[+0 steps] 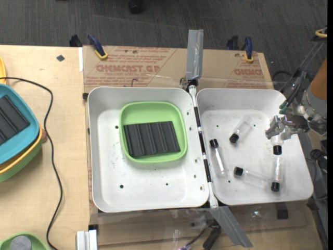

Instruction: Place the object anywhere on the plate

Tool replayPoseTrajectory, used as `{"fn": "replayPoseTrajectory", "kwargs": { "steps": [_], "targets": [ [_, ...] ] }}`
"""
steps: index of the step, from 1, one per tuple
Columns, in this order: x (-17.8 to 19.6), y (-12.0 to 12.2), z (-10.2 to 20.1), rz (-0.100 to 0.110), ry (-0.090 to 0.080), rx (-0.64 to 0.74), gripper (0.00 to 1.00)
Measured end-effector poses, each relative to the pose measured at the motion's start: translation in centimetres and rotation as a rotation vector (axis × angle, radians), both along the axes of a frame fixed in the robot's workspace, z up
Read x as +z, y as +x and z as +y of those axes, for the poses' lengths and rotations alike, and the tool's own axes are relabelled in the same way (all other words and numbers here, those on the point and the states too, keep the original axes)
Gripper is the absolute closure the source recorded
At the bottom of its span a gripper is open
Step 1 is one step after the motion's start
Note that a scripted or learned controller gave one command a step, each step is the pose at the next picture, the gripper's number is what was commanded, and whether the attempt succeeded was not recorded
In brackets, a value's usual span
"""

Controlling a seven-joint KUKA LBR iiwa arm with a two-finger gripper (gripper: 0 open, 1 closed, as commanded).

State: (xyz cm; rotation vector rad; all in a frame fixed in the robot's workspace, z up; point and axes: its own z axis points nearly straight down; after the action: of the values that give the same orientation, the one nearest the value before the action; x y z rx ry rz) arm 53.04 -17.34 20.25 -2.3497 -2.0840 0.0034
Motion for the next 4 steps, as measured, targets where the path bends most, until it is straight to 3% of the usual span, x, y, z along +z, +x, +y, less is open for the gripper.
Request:
{"fn": "replayPoseTrajectory", "kwargs": {
  "steps": [1,2,3,4],
  "targets": [
    [0.0,0.0,0.0,0.0,0.0,0.0,0.0],
    [4.5,-0.9,-1.5,0.0,-0.002,-0.248,0.0],
    [11.5,-2.1,-4.0,0.001,-0.002,-0.498,0.0],
    [9.4,-1.7,-3.3,0.004,-0.002,-0.783,0.0]
  ]
}}
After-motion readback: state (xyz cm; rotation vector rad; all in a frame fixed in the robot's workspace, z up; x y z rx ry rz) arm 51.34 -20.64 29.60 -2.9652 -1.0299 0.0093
